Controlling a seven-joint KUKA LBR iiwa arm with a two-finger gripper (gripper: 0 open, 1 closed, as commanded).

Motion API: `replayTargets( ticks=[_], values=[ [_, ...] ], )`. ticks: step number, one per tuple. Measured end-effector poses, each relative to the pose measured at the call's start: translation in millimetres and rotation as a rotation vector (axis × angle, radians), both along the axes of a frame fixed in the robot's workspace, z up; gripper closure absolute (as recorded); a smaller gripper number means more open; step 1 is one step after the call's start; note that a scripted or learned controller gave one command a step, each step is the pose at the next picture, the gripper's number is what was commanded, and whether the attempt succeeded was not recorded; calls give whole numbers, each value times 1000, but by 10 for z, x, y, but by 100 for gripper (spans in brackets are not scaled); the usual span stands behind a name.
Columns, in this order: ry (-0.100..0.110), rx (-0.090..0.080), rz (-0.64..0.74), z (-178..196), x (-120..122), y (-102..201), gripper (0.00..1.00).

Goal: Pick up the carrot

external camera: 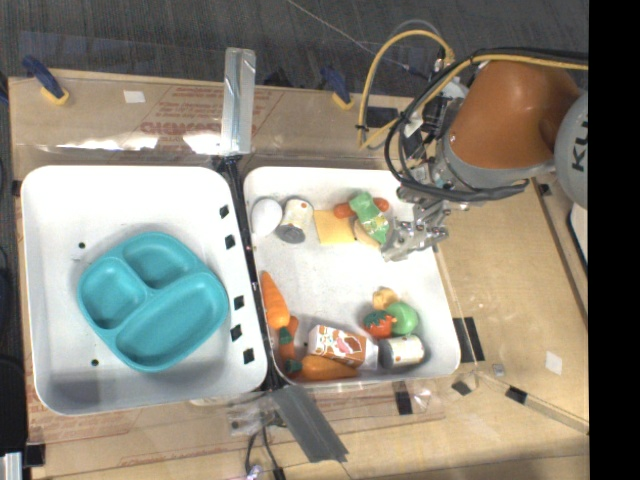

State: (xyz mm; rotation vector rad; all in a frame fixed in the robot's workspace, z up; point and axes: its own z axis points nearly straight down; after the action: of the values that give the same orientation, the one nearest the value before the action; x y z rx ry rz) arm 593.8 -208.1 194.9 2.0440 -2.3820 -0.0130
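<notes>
- We see a tan bench [520,298] bearing two shallow white bins side by side; the left bin [45,268] and the right bin [330,278] touch along a black-clipped edge
- We note black tape marks [470,338] on the bench, just right of the right bin

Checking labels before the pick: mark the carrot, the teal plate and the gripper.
carrot [274,303]: camera view, middle of its orange body.
teal plate [152,299]: camera view, central divider ridge.
gripper [405,240]: camera view, at its tip.
</notes>
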Motion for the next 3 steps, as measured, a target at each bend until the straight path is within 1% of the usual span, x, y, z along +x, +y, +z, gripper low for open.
replayTargets(
  ticks=[1,2,3],
  values=[
    [-5,2,398,-493,206,17,100],
    [-12,-1,632,209,638,95,100],
    [-11,1,832,426,640,114,100]
  ],
)
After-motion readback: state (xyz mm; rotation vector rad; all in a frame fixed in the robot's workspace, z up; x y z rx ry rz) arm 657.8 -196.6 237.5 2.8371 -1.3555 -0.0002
